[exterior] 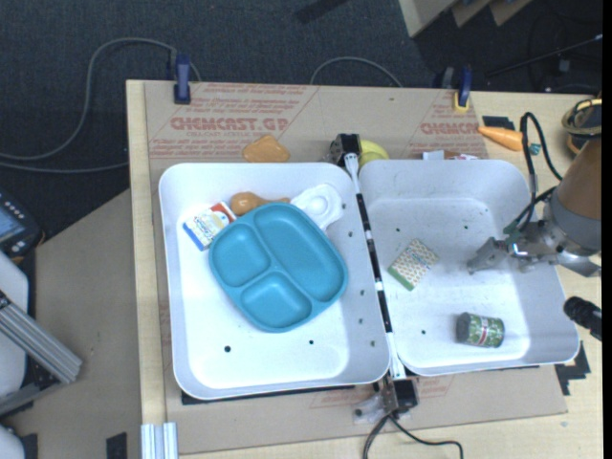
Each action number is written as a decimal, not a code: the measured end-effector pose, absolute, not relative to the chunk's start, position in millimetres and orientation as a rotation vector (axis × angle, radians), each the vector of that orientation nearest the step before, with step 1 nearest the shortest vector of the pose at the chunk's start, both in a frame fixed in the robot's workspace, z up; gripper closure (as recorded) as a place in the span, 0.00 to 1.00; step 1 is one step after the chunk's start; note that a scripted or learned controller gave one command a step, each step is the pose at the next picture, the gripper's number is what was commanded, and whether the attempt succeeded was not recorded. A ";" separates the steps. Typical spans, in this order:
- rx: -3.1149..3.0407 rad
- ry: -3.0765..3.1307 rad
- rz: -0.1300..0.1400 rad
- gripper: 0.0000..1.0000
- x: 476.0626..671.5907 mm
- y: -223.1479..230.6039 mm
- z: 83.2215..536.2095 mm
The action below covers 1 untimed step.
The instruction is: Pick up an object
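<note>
Plainly, the hand (490, 256) sat at the right of the frame, low inside the right bin (459, 185), with the grey arm (583, 208) coming in from the right edge. Whether it was apart or together could not be told from this slant; nothing showed clamped in it.

Two candidates lay in that bin. A packet (413, 263) rested flat near the bin's middle, a little left of the hand and apart from it. A can (480, 329) lay on its side toward the lower right, below the hand.

The packet looked light, thin and limp (likely to slide on the smooth floor), so it would want a pinch across its short edge. The can seemed stiff and somewhat heavier, prone to roll; gripping across its round body, square to its axis, looked safest.

Over in the left bin (191, 352) a blue tray (277, 266) covered the centre, with a carton (207, 226) and a white lid (320, 202) at its upper edge. The tabletop (153, 142) carried both bins.
</note>
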<state>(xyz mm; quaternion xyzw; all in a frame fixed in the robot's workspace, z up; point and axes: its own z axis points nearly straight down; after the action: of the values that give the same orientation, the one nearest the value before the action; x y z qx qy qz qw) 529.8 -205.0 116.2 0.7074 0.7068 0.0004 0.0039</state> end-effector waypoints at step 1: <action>2.205 2.219 0.009 0.00 623.1 -193.7 183.5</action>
<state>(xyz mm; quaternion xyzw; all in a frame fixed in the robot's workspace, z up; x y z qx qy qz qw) 623.1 -193.7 183.5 0.7050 0.7092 0.0029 0.0067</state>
